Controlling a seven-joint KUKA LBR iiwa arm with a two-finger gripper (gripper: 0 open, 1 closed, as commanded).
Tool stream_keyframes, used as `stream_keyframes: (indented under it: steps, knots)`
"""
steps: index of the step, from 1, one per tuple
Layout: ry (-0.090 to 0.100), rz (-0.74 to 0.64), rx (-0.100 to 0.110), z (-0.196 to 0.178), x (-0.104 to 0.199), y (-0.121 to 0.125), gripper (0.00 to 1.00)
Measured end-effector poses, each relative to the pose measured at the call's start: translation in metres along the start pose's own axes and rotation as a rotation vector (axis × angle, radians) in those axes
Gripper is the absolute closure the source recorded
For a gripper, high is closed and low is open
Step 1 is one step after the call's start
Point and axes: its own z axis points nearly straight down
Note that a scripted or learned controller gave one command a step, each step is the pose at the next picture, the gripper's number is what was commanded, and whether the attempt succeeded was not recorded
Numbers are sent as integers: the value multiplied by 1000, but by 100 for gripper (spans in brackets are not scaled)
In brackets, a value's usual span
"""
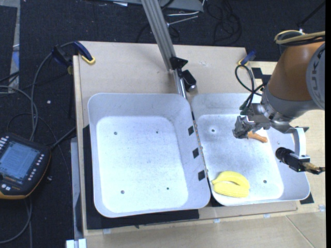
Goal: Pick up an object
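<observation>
A handheld control pendant (18, 164) lies on the dark floor at the far left, cables trailing from it. The pale wooden table (129, 66) carries two shallow white bins side by side. The left bin (101, 112) has a speckled floor. A slanted aluminium bar (160, 30) runs down from the far edge to where the bins meet. In the right bin (220, 107), a yellow banana-shaped object (231, 184) lies near the front edge, toward the bin's left corner. Farther back and to the right, the end effector (242, 129) hangs low over the bin floor; whether it is open or closed cannot be told. Just beside it on the right, a small orange object (257, 136) lies on the bin floor, partly hidden by the wrist. The grey arm with its orange band (292, 66) reaches in from the right
</observation>
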Motion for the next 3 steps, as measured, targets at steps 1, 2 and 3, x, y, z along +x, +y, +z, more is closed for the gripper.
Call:
stream_keyframes:
  steps: [1,2,3]
  knots:
    - [0,0,-1,-61,4,-3,100]
    - [1,-4,4,-64,50,17,100]
    - [1,-4,4,-62,105,40,100]
